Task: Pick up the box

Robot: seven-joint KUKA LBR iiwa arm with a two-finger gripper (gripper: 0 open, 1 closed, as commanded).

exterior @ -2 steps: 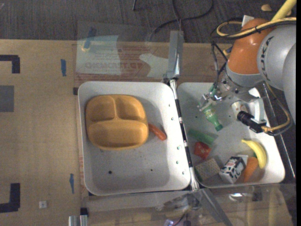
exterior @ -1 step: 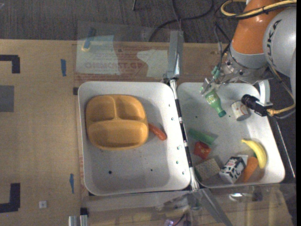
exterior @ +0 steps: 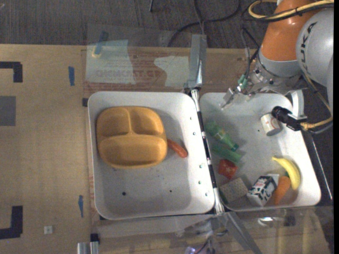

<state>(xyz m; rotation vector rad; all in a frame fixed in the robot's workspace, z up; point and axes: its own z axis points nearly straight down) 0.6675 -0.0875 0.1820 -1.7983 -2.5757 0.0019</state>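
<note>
Two shallow white bins sit side by side on the bench, divided by a metal strip. The left bin [exterior: 106, 194] holds an orange compartment tray [exterior: 131, 136] toward its far side, with a small orange-red carrot-like piece [exterior: 178, 148] touching the tray's right edge; the near half of this bin is open floor. The right bin [exterior: 249, 115] holds the box, a small black-and-white carton [exterior: 262, 189], lying near the bin's near edge, with a tan sponge block [exterior: 234, 188] just beside it on the left and a carrot [exterior: 282, 188] and banana [exterior: 288, 170] on its right. A green bottle [exterior: 221, 135], a green piece [exterior: 228, 153] and a red object [exterior: 226, 168] lie along the dividing wall. A white cup [exterior: 269, 124] rests near the right wall. The gripper [exterior: 233, 95] hangs over the bin's far-left corner, well apart from the carton; whether it is open or closed cannot be told.
</note>
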